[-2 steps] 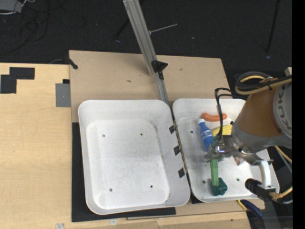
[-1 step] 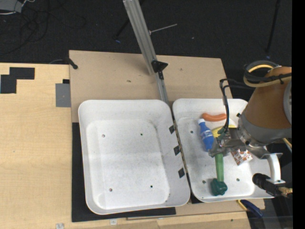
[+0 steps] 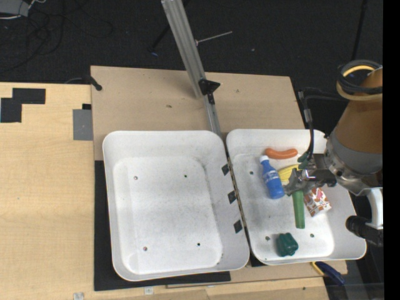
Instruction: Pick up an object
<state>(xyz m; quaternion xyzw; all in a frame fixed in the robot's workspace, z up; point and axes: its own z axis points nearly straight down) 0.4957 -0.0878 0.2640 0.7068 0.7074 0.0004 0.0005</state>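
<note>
A: Hand point(image 3: 304, 179) status?

B: Low over the right bin point(image 3: 337, 250), at the top end of the green stick point(image 3: 299, 210). Finger spread can't be read; the wrist housing and dark linkage cover the tips. Can't tell if anything is held. Stick lies flat, running toward the near rim.

A: Candidate objs near it?

B: Blue bottle point(image 3: 272, 179) just left of the hand. Yellow piece point(image 3: 287, 173) between bottle and hand, partly hidden. Orange sausage point(image 3: 281, 153) beyond the bottle. Red/white box point(image 3: 318, 201) just right of the stick, prob. touching it. Dark green block point(image 3: 287, 244) near the front rim, well apart from the rest.

A: Failure modes?

B: 1) Cluster is tight. Closing here could catch stick plus yellow piece, or pinch neither. 2) Stick gripped at one end would prob. swing and slip on lift. 3) Bottle is round, so a finger nudge likely rolls it away. 4) Box may get dragged along if it's touching the stick.

A: Clearance?

B: Right bin: open floor in the near-left part, between the bottle and block. Far rim sits close behind the sausage, little room there. Bin divider w/ black clips point(image 3: 232, 196) is left of the bottle; a sideways push could jam objs against it. Left bin point(image 3: 125, 161) offers wide room. Desk point(image 3: 50, 199) beyond it is bare wood.

A: Best margin?

B: Judgement only: the block, since it's isolated.
</note>
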